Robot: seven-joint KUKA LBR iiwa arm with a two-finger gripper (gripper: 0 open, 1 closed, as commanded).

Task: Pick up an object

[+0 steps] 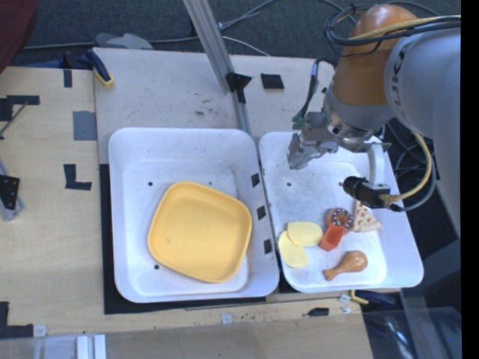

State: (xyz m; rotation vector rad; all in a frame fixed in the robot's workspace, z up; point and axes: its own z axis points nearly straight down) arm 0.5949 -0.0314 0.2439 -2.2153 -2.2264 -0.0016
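Gripper (pixel 299 158) poised above the far end of the right bin (pixel 397 275), with the toy food well apart at the near end.

Two white bins sit side by side: the left bin (pixel 127 200) holds one yellow square plate (pixel 200 232). The right one holds six toy foods: two pale yellow slices (pixel 304 233) overlapping, one red block (pixel 332 237), one sprinkled doughnut (pixel 340 217), one wedge that looks like pizza (pixel 365 218) and one drumstick (pixel 347 263). The grey fingers point down over bare bin floor, with nothing visible between them; whether they are spread or closed I cannot tell. The arm hides the bin's far right corner. No writing can be read anywhere.
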